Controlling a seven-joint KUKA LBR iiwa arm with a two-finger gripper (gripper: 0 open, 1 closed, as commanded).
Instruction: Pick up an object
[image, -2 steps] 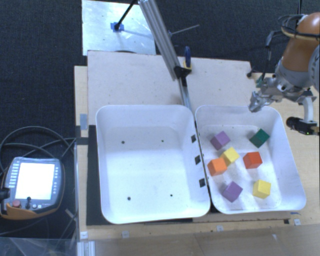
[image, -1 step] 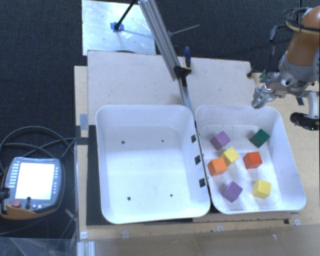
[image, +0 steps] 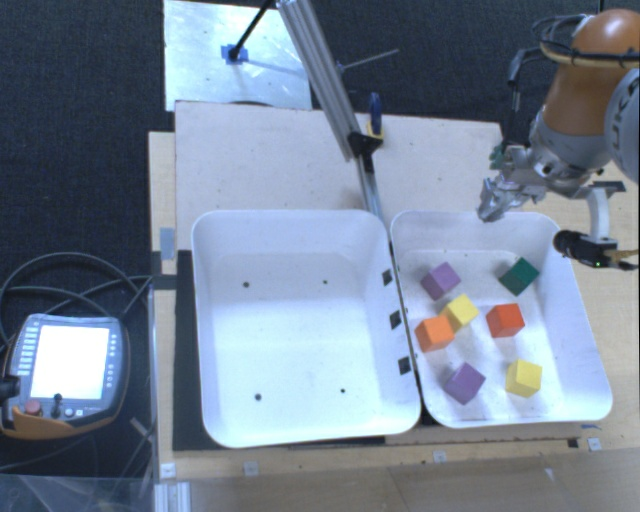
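End effector (image: 493, 203) fingertips blur together above right bin's (image: 585, 330) far rim.

Grey KUKA arm (image: 585, 110) with a glossy orange band, black cables looping above, and a silver metal gripper (image: 495, 200).

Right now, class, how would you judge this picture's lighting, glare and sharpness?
In the camera view, lighting is even and soft; the blocks, such as the green cube, cast only faint shadows in the right bin. The pendant screen at left is washed out white by glare. The gripper looks slightly blurred, while the blocks stay fairly crisp.
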